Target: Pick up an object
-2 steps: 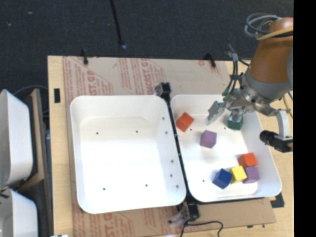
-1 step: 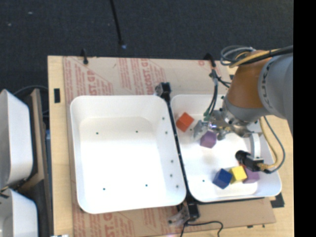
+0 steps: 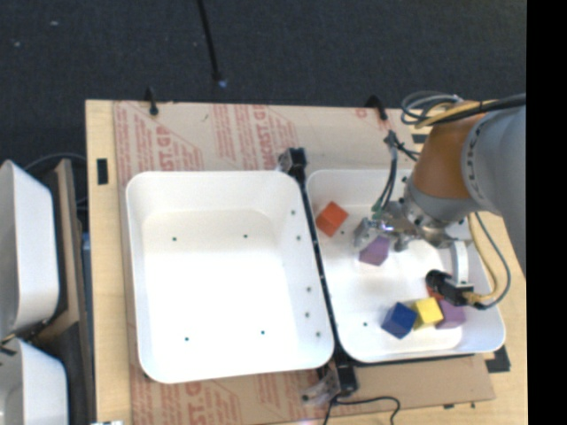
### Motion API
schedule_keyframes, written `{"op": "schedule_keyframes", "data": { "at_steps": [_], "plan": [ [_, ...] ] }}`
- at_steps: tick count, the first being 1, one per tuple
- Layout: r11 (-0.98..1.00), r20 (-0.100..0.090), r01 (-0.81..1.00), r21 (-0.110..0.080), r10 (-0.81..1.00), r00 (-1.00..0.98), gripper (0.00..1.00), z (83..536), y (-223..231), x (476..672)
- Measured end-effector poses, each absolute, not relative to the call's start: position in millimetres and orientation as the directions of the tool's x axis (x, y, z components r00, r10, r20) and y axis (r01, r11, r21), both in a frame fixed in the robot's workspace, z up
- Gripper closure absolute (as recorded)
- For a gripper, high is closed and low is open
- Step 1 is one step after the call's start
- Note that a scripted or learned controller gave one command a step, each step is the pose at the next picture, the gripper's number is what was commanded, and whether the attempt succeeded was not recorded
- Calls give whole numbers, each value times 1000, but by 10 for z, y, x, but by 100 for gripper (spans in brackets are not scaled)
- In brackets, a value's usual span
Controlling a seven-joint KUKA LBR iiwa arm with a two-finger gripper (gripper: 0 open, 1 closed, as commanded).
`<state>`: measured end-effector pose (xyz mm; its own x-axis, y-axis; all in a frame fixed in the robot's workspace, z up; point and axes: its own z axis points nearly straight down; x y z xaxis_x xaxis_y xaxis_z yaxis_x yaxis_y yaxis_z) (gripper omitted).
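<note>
My claw [image 3: 379, 235] hangs over the right bin [image 3: 350, 343], mid-bin near its far side; can't tell its state. Purple block [image 3: 374, 252] sits right under the tips, a hair toward the near edge. Orange cube [image 3: 331, 219] lies left, by the divider wall. Blue cube [image 3: 399, 320], yellow cube [image 3: 429, 311] at the near-right corner. Purple's closest: straight drop.

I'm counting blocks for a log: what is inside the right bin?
Right bin holds an orange block, a purple block at the gripper, and blue, yellow and purple blocks clustered. The arm covers the far-right part.
</note>
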<state>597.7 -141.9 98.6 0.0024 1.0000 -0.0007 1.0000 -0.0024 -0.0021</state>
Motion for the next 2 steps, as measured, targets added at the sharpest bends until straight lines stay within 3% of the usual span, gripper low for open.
{"op": "schedule_keyframes", "data": {
  "at_steps": [1,2],
  "plan": [
    [-2,0,1000,2,1000,2,100,1114,-1412,5987],
    [6,1,1000,10,1000,-6,100,2055,-660,5882]
  ]
}}
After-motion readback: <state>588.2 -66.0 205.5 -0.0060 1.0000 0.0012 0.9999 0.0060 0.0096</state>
